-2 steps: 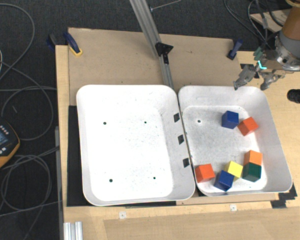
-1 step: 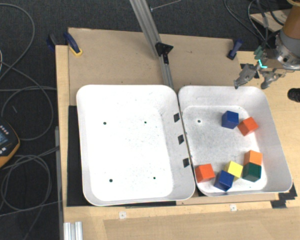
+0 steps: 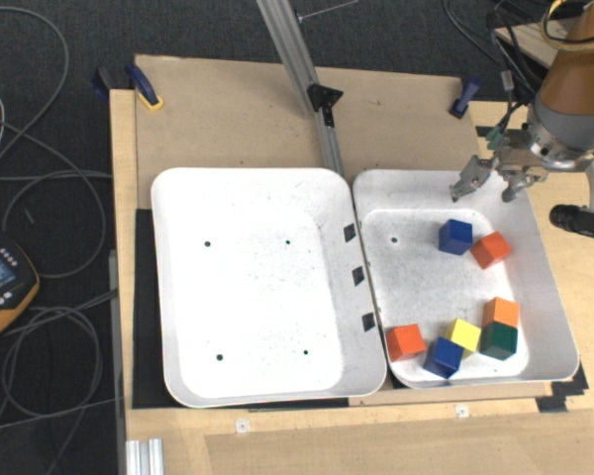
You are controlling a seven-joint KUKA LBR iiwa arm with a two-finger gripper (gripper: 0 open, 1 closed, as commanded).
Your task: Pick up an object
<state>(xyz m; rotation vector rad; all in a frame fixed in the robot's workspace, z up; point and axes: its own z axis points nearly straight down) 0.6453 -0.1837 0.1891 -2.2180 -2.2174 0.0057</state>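
The right bin (image 3: 544,295) holds seven blocks, and none of them is between the gripper's fingers. A blue block (image 3: 456,237) lies in the upper part of the bin, with an orange-red block (image 3: 490,250) just beside it on the right. The other five cluster along the near edge: an orange block (image 3: 407,341) at the left, a second blue block (image 3: 443,356) next to it, a yellow block (image 3: 464,334) touching that blue one, a green block (image 3: 498,340) further right, and another orange block (image 3: 501,313) resting against the green one's far side.

The gripper (image 3: 489,185) hangs above the far rim of the right bin, well apart from the nearest blue block. Its two fingers are spread wide, with nothing held between them. The arm (image 3: 572,87) enters from the right, its orange band visible above the wrist.

The left bin (image 3: 178,265) sits beside the right one, their inner rims touching. Small black clips (image 3: 357,275) line the seam. A metal pole (image 3: 297,57) slants across the bench (image 3: 228,107). A handheld device (image 3: 0,280) lies on the dark floor at left among cables; its screen cannot be read. No legible writing or brand marks appear on any item.
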